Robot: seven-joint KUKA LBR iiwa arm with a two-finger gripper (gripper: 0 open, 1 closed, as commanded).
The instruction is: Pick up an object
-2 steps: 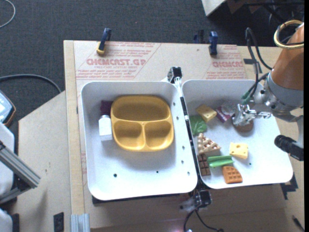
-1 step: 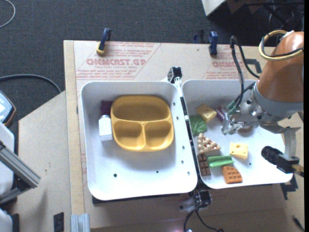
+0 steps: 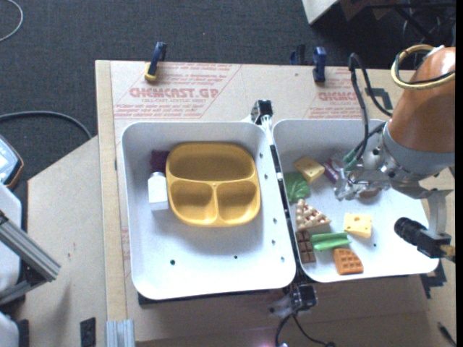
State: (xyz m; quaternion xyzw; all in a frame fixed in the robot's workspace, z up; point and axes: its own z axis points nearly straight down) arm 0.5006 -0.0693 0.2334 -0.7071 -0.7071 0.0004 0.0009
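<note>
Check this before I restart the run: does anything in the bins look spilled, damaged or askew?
Nothing stands out. The yellow divided tray lies flat in the left bin, and the toy food pieces sit loose inside the right bin.

Bare floor of right bin (image 3: 405,255) beside cheese (image 3: 358,225); clutter (image 3: 312,223) leftward.

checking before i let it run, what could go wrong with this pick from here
The end effector hangs low in the right bin, near a dark piece and a yellow cheese wedge; it may nudge them instead of gripping. The toy foods lie crowded, so two could catch together. It also sits near the bin's back wall.
</note>
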